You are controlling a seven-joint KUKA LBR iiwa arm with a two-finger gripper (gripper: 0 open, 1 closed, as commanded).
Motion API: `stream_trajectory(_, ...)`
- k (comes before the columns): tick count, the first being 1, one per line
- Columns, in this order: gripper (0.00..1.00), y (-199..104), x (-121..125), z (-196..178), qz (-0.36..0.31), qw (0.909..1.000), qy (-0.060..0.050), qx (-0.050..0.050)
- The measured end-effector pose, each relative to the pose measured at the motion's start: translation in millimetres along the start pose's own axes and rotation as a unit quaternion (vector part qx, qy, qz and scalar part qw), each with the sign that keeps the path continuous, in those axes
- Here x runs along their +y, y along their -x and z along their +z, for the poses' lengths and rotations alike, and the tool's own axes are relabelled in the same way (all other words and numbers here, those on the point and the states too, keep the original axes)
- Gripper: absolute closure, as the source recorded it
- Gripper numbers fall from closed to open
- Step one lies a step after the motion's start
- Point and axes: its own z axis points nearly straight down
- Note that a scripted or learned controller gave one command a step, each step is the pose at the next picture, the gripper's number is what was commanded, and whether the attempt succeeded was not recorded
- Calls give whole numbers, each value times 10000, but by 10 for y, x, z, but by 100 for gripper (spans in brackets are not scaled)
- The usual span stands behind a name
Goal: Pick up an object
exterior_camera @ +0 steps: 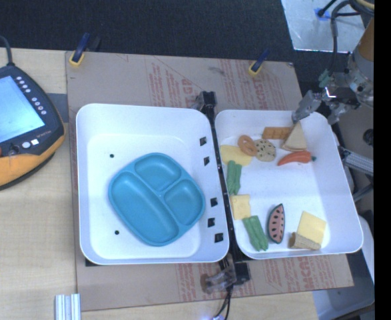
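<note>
- The arm (363,39) is cut off by the frame at two o'clock, leaving its wrist visible.
- The gripper (318,109) is too small and dark to read its fingers.
- The pendant (12,129) at nine o'clock is cut off by the left edge.

My gripper (318,107) hangs over the far right corner of the right bin (335,179), above a tan wedge (294,139). Right bin: orange carrot (295,158), cookie (265,151), pretzel (246,143), watermelon slice (276,223), cheese wedge (310,227). Left bin (92,179): blue divided plate (156,198). Teach pendant (12,129) on bench, far left.
</note>
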Motion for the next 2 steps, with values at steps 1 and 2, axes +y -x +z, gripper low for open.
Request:
stream_trajectory(1,0,-78,-322,1215,1,10000,-70,17)
stream_trajectory(2,0,-316,229,1635,-18,10000,3,0)
